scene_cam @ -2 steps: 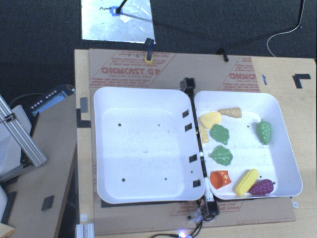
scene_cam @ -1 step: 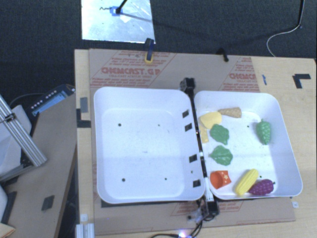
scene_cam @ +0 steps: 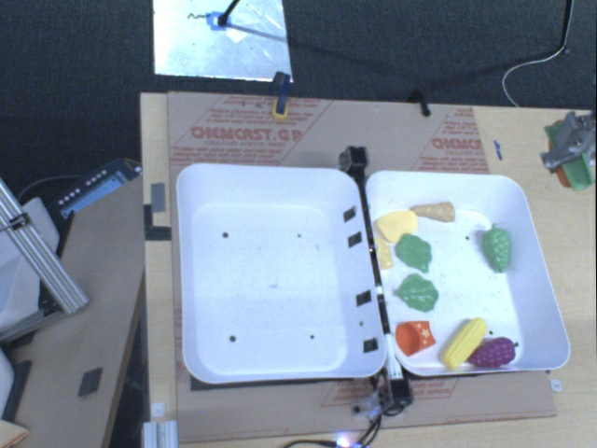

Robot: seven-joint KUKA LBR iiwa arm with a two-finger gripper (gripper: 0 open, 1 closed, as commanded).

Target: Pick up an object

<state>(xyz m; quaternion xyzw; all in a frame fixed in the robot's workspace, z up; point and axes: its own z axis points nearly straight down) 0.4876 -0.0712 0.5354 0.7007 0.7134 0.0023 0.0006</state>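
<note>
The right bin (scene_cam: 536, 250) holds several toy foods. A yellow piece (scene_cam: 396, 224) and a tan pastry (scene_cam: 434, 212) lie near its back left. Two green leafy pieces (scene_cam: 413, 252) (scene_cam: 417, 292) sit along the left side, and a green bumpy fruit (scene_cam: 497, 248) lies toward the right. At the front are a red piece (scene_cam: 415, 336), a yellow corn cob (scene_cam: 465, 342) and purple grapes (scene_cam: 494, 351). My gripper (scene_cam: 571, 149) is at the view's far right edge, beyond the bin's back right corner and well away from all the objects.
The left bin (scene_cam: 270, 269) stands beside the right one, joined by a black-clipped divider (scene_cam: 368, 259). Both rest on a cardboard sheet (scene_cam: 252, 129). A shiny metal plate (scene_cam: 219, 26) lies behind, and a cable (scene_cam: 536, 59) runs at the back right.
</note>
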